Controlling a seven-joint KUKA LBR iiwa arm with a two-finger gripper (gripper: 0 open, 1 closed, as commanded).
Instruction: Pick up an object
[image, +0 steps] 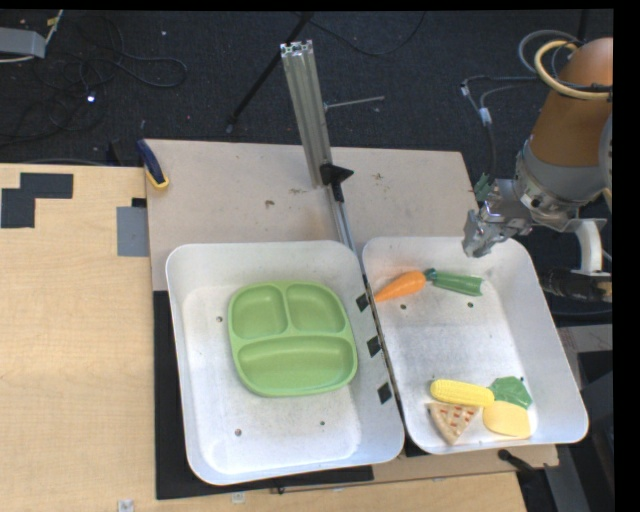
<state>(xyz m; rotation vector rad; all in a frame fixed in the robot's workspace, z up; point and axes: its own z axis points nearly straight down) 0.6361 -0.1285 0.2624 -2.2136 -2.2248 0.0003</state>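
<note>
Camera view, gripper (484, 238) above right bin's (545, 300) far rim — grip state unclear, toy carrot (425, 283) nearby

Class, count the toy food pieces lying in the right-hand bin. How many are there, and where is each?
5. The carrot lies at the far left; the corn cob, pizza slice, yellow piece and green leafy piece cluster at the near right. More may hide beneath.

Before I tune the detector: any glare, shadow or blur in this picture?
Camera view: even light, no strong glare on the bins; soft shadows under the carrot and tray; the gripper looks slightly soft; the floor behind is dark.
</note>
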